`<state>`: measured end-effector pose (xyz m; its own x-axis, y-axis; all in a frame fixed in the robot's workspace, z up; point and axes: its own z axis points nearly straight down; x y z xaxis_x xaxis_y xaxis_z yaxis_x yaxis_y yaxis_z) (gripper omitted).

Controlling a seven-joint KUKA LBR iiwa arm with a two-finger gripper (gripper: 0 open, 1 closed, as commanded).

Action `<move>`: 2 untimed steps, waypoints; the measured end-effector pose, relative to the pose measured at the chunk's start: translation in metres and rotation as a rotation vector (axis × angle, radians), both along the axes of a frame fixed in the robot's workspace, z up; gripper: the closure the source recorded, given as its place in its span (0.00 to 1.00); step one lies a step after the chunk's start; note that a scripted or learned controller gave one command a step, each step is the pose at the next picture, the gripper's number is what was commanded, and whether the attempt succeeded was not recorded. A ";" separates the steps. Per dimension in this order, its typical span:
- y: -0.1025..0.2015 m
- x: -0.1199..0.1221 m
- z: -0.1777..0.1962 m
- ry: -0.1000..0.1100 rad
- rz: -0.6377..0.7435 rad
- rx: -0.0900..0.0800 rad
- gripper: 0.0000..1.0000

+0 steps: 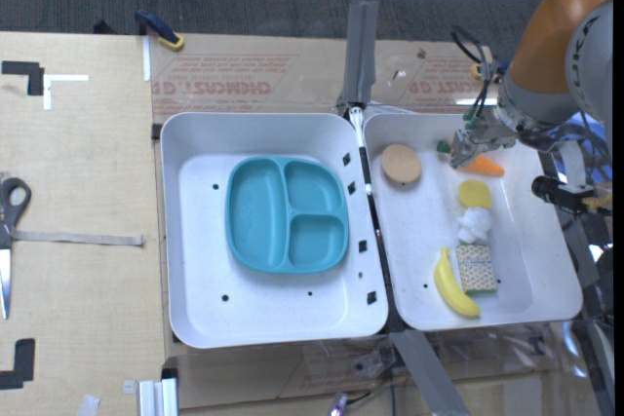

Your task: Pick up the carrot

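The bench (78,200) is the largest surface, pale wood on the left with brown cardboard behind the 2 white bins. The arm (561,34), grey with an orange band, comes in from the right and bends down over the far end of the right bin (546,292). The left bin (185,239) holds 1 thing, a teal plate (288,213) with 3 compartments, lying flat near its middle.

In the right bin, a yellow banana (454,285) lies near the front wall, touching a speckled sponge-like block (476,267) just to its right. Above the block sits a small white crumpled object (475,227), and above that a round yellow piece (475,194). A tan round disc (401,164) rests near the bin's left wall, towards the back.

The gripper (466,147) hangs low at the back of the right bin, between the tan disc and the arm's wrist. The carrot (485,167) lies directly at its tip, just below and slightly right of it, orange and pointing to the right, close above the round yellow piece. The gripper and carrot look touching or nearly so, but whether the fingers are spread or closed around the carrot cannot be told from this view.

On the bench at far left lie a pair of scissors (10,219).
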<state>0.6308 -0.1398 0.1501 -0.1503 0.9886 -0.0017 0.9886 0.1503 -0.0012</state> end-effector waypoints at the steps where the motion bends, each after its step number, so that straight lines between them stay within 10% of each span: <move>1: 0.065 0.020 0.042 -0.003 0.157 -0.001 1.00; 2: 0.016 -0.034 0.007 -0.001 0.291 0.001 1.00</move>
